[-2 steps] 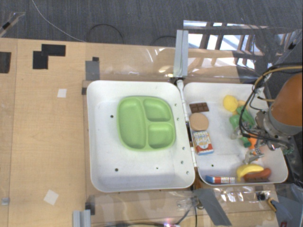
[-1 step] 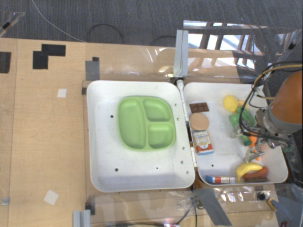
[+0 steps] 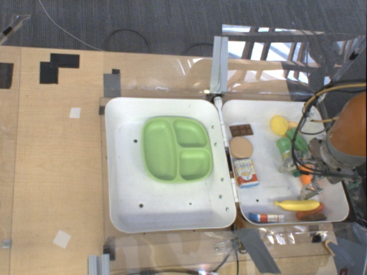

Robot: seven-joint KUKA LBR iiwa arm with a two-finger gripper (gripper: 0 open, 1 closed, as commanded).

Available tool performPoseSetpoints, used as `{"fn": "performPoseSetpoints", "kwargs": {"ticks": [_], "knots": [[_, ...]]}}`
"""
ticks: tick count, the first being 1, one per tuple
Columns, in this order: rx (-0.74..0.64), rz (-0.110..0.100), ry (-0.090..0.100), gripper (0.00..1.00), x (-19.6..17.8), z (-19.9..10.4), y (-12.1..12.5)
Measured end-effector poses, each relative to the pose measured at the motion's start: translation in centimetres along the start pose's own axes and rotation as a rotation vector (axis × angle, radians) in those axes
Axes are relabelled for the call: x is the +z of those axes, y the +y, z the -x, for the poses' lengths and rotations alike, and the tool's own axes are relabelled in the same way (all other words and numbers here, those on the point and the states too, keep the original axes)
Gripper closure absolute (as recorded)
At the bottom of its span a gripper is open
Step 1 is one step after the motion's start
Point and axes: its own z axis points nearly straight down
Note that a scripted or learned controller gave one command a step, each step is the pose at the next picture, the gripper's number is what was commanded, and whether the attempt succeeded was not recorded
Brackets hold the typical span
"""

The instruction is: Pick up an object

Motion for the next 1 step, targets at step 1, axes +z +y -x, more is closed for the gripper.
{"fn": "performPoseSetpoints", "kwargs": {"ticks": [1], "knots": [[0.181, -0.002, 0.002, 0.00, -0.07, 0.34, 2.49]]}}
